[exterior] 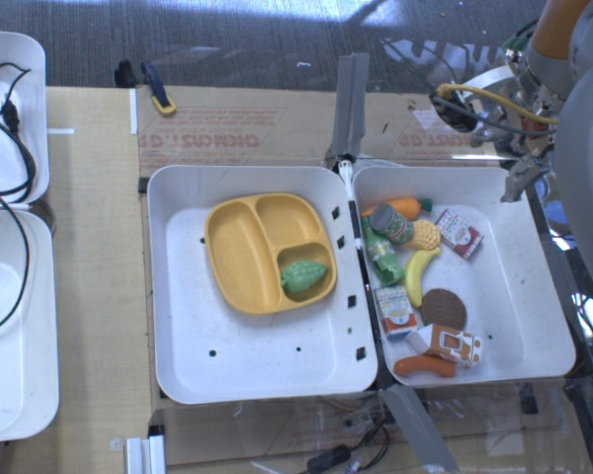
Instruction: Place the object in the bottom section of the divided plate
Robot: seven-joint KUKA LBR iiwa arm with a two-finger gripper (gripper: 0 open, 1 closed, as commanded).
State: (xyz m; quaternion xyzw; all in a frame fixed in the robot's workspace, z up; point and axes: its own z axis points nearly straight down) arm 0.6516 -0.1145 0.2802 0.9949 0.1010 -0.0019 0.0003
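Note:
A yellow divided plate [239, 255] lies in the left white bin [183, 344]. A green leafy toy [304, 276] rests in the plate's bottom right section, apart from the arm. The plate's large left section and its top right section hold nothing. My gripper [519, 178] hangs at the far right, over the back right edge of the right bin [534, 324], well away from the plate. Cables and the wrist crowd around it.
The right bin holds several toy foods: an orange carrot [401, 207], a can [390, 223], corn [426, 234], a red packet [459, 233], a green bottle [381, 258], a banana [418, 271], a brown cookie [443, 308], cartons [453, 344] and a sausage [424, 366]. A grey divider [351, 107] stands behind the bins.

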